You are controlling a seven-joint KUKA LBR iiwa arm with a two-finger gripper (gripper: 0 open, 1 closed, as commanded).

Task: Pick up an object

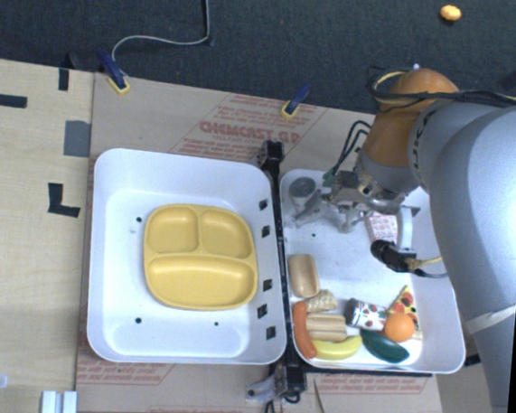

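Observation:
My gripper point(327, 213) hangs over the far end of the right bin point(444, 305), its two grey fingers spread apart with nothing between them. Toy foods lie at the near end of that bin: a tan bread roll point(303, 274), an orange sausage point(303, 332), a yellow banana point(341, 349), an orange point(399, 327), a green piece point(386, 349) and a pizza slice point(404, 300). The bread roll is the nearest of them, a short way toward the front from the gripper. A small red and white carton point(382, 227) lies just right of the gripper.
The left bin point(115, 233) holds a yellow divided plate point(201, 256). A black divider strip point(269, 238) runs between the bins. The grey arm point(477, 195) covers the right bin's far right corner. A cardboard sheet point(202, 123) lies under both bins.

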